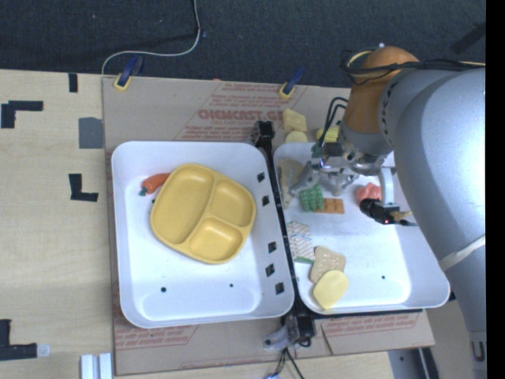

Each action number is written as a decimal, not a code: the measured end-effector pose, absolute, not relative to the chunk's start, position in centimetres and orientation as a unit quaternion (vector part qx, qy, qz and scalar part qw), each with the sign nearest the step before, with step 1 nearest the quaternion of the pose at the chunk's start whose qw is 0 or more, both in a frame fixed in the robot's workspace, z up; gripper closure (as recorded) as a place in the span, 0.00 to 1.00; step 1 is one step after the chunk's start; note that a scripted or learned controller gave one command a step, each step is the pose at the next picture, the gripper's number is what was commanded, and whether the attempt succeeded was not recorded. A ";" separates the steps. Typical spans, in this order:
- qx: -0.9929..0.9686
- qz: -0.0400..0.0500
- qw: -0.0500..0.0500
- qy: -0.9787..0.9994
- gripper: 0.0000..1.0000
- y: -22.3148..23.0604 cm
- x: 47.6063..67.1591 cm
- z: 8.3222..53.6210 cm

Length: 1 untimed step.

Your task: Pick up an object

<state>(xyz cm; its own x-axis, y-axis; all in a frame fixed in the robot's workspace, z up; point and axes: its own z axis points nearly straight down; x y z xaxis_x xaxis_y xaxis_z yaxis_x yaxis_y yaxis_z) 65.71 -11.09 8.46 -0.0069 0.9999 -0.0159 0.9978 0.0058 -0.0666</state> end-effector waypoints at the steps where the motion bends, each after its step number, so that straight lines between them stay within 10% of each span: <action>1: -0.708 0.001 -0.001 -0.706 0.00 -12.0 62.1 8.6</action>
<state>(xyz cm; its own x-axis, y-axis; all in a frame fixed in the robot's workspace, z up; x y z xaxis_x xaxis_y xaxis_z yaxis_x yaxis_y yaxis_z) 62.11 -12.03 8.55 0.0031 1.0000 -0.0037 1.0000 -0.0031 -0.0005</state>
